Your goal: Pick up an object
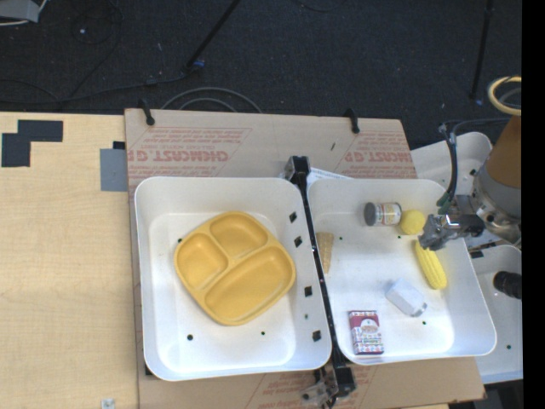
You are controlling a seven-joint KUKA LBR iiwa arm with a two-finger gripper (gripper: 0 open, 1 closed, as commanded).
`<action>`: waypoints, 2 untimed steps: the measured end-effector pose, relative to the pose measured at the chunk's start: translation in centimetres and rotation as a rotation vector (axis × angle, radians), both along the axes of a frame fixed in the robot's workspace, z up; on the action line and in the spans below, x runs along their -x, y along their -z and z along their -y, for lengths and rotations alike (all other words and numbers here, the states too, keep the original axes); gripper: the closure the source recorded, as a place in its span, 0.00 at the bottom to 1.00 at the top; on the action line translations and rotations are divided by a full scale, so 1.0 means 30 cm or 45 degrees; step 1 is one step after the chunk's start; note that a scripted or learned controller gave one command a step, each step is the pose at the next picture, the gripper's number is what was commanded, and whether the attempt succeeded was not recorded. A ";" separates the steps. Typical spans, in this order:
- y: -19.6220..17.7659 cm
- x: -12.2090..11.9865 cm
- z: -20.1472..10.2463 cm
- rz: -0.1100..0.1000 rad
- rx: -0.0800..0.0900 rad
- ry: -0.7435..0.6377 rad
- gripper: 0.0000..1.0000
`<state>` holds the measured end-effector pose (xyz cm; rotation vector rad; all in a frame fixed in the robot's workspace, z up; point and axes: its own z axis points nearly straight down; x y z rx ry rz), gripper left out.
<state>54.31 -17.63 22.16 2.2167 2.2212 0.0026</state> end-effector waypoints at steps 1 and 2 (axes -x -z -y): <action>-0.022 -0.001 0.002 -0.006 -0.002 -0.001 1.00; -0.016 -0.022 -0.208 -0.009 -0.005 -0.005 1.00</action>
